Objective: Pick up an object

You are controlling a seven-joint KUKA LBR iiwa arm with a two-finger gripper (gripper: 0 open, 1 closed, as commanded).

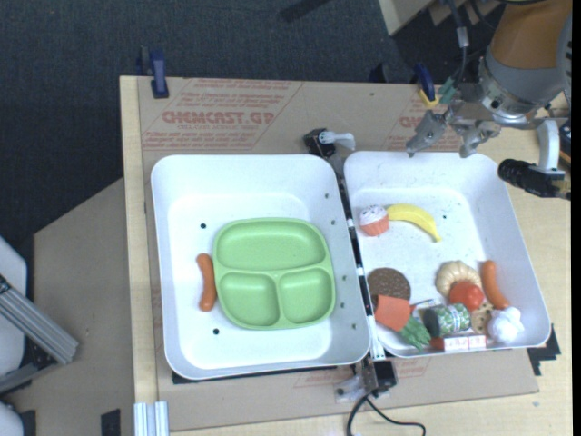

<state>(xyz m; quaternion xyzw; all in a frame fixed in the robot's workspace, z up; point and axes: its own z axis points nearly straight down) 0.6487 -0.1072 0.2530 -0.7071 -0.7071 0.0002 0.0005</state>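
White bins [163, 243] sit side by side on the desk. Hand [447, 137] hovers at twelve o'clock above the right bin's rim, fingers spread and unladen, apparently poised to descend; banana [413, 218] lies nearest, at six o'clock below it.

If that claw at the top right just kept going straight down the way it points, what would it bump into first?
Most likely the bare floor at the back of the right bin. The gripper hangs open above that bin's far rim, well back from the banana. Depth is hard to judge, so it might clip the rim instead.
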